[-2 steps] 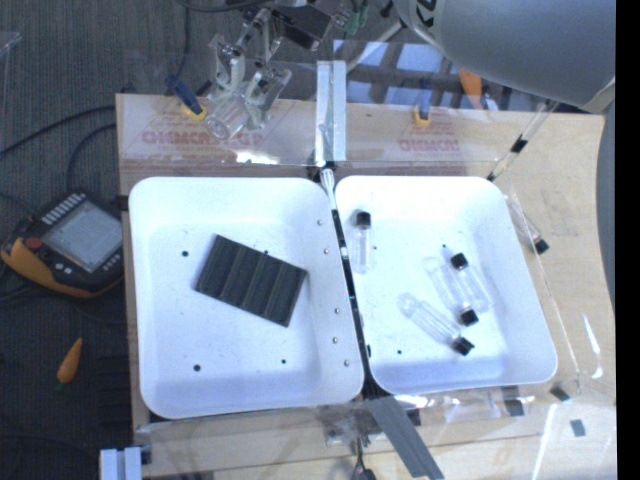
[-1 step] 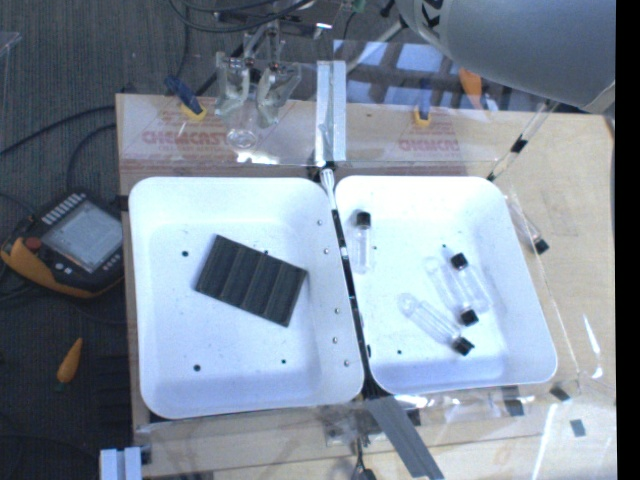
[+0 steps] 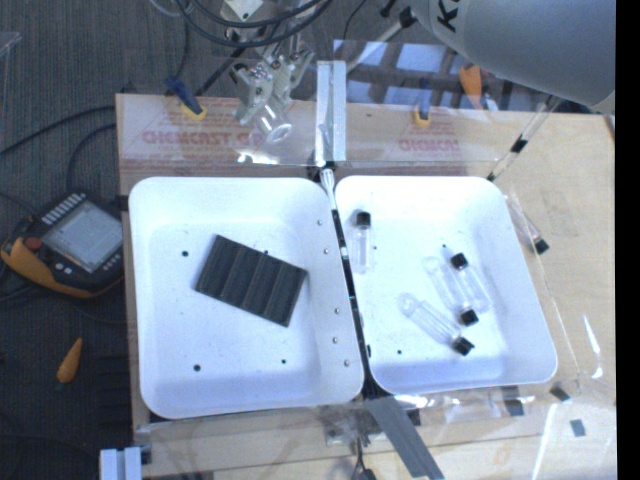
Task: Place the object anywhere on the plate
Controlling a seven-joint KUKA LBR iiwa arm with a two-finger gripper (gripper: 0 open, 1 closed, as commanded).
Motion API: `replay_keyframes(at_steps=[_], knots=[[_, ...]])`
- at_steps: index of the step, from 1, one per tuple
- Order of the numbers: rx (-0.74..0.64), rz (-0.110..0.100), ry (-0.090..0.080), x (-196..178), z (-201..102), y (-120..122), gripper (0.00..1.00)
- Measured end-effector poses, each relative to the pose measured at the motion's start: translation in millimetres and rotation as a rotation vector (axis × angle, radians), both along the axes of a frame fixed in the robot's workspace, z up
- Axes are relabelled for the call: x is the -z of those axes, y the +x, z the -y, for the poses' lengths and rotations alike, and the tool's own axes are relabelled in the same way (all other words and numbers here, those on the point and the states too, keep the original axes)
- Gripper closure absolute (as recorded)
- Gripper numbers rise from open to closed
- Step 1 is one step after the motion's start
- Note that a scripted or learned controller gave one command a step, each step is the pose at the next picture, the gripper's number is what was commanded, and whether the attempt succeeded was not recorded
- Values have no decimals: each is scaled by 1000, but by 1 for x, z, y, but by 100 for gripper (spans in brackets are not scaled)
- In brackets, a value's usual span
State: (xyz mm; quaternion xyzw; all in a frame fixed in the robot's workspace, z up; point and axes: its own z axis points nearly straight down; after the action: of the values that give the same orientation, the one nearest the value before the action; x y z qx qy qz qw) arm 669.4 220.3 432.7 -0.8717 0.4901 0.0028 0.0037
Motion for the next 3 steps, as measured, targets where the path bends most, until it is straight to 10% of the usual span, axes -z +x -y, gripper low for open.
replay_keyframes(at_steps=[1,2,3], knots=[[-600,3,1,1,-14,0,100],[-820,4,0,1,-14,0,100],[-453,-1,-1,1,-13,0,100]])
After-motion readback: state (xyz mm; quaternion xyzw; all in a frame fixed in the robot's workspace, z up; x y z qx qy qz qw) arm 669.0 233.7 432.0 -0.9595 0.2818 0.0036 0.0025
